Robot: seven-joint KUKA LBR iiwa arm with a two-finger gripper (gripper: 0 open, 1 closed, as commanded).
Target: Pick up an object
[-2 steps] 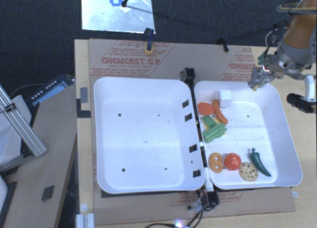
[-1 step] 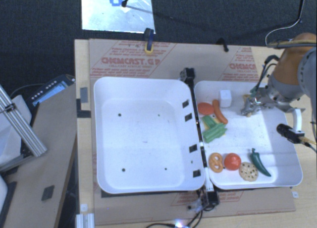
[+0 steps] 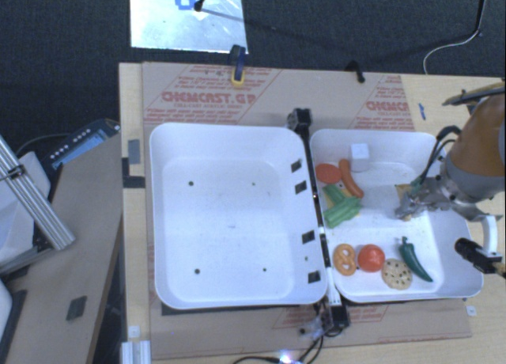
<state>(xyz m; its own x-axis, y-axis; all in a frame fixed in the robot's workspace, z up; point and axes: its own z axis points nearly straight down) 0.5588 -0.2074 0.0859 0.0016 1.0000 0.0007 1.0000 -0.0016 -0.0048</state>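
You have a choice of small toy foods in the right bin point(image 3: 455, 279), and the likeliest target is the green chili pepper point(image 3: 414, 259), lying flat near the front with its tip toward the front right corner. I judge it a light, stiff plastic piece, a bit slick and prone to skid on the smooth bin floor, so take it across its thicker upper body, not the tapered tip. The gripper point(image 3: 409, 204) sits low over bare floor in the middle of that bin, and at this angle you cannot tell how wide it stands; nothing visible sits in it. The pepper lies just in front of the gripper, near but apart. The cookie point(image 3: 396, 274) touches or nearly touches the pepper's left side, with the tomato point(image 3: 371, 257) and pretzel point(image 3: 345, 258) in a row further left, so a wide grasp risks nudging the cookie. The sausage point(image 3: 350, 177) and white cube point(image 3: 360, 152) lie well apart, at the back left.
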